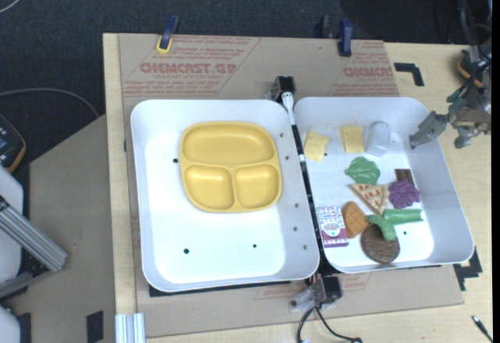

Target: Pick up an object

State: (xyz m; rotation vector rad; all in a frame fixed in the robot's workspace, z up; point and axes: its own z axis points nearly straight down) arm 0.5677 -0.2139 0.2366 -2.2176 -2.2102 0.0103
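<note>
The right bin (445, 177) holds several small toy foods: two pale yellow cheese pieces (316, 146) (353, 138), a translucent cup (379, 138), a green leafy piece (362, 170), a pizza slice (369, 194), purple grapes (404, 193), a green stalk (398, 217), an orange waffle piece (355, 218), a brown round patty (380, 246) and a pink-and-white packet (332, 224). My gripper (444, 134) hangs over the bin's far right rim, right of the cup. It is open, with nothing between its fingers.
The left bin (156, 209) holds a yellow divided plate (230, 164). Both bins sit on a cardboard-covered bench (234, 68) held by clamps at the back. The arm's wrist (476, 99) enters from the right edge.
</note>
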